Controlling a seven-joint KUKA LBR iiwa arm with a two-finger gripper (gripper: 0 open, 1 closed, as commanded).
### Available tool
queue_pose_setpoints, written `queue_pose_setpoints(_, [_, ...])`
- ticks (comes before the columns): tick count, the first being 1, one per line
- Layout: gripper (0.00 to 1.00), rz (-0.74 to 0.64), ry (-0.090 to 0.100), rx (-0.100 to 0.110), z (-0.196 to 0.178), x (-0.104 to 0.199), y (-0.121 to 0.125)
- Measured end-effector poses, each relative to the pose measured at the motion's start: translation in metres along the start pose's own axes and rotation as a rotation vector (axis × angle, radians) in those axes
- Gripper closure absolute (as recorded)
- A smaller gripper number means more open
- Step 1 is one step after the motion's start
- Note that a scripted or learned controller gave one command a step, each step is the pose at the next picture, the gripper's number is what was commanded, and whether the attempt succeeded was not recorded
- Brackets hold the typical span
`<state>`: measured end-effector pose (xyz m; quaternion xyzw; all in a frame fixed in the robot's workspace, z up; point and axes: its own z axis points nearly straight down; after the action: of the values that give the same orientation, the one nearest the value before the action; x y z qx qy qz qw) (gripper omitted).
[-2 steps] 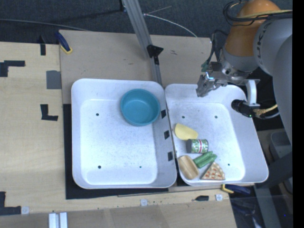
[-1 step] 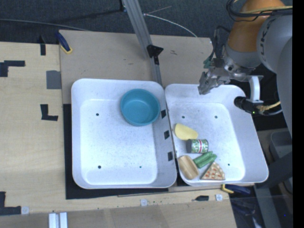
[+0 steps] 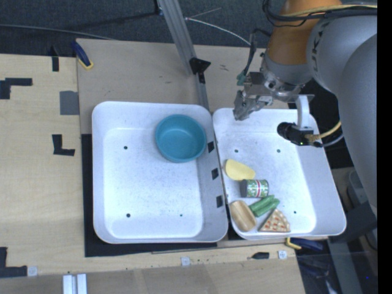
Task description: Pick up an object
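Blue bowl in left bin, toy foods in right bin

Wood bench, 2 white bins side by side, black mat

Pincer above right bin's far edge

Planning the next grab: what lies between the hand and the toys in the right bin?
Nothing visible. The hand hangs over the right bin's far edge; bare floor separates it from the yellow toy, nearest of the cluster.
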<state>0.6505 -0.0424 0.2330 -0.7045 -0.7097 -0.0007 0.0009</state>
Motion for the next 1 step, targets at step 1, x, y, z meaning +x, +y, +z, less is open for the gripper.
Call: queue_pose_setpoints(1, [1.0,0.0,0.0,0.001,0.0017,0.0638,0.0067])
